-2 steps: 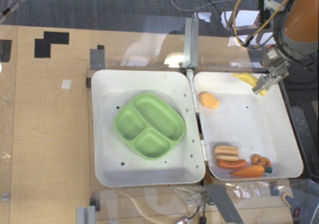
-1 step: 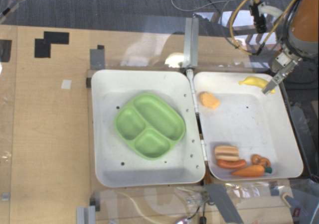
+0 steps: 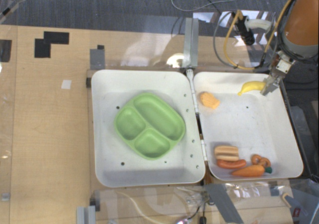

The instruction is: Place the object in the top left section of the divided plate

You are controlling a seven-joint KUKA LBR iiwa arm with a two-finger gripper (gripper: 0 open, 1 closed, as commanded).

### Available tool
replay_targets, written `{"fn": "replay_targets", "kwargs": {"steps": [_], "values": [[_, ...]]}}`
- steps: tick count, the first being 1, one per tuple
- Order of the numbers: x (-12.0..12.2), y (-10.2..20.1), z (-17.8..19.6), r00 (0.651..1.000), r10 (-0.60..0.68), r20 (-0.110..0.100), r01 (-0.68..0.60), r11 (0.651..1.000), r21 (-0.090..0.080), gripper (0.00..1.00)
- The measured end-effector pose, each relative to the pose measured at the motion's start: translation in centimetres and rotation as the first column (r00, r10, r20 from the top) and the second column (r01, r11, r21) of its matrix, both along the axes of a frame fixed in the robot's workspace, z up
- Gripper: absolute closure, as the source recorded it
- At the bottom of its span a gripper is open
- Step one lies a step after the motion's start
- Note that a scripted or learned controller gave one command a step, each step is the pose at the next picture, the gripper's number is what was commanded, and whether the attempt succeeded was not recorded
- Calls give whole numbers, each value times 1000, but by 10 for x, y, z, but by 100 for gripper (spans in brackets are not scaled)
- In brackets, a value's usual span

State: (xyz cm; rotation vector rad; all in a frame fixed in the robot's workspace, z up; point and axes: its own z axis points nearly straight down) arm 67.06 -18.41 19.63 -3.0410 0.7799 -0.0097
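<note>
A green divided plate (image 3: 149,124) with three sections lies in the middle of the left bin (image 3: 107,163), and nothing is on it. A yellow banana (image 3: 250,87) lies at the far edge of the right bin (image 3: 254,128). My gripper (image 3: 272,85) hangs at the banana's right end, touching it or very close to it, near the bin's back right corner. The arm's orange band (image 3: 303,16) is above it at the top right.
The right bin also holds an orange chunk (image 3: 210,100) near its left wall. A hot dog (image 3: 227,152), a red sausage (image 3: 231,164), a carrot (image 3: 249,170) and a pretzel (image 3: 260,160) lie along its front edge. Cables (image 3: 224,44) loop behind the bins.
</note>
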Motion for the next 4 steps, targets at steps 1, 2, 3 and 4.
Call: {"fn": "replay_targets", "kwargs": {"steps": [1,2,3,4], "values": [[0,29,-27,953,303,0,-303,953,-2,100],[0,29,-26,953,303,1,-303,953,-2,0],[0,29,-26,953,303,1,-303,953,-2,0],[0,29,-26,953,303,0,-303,953,-2,0]]}}
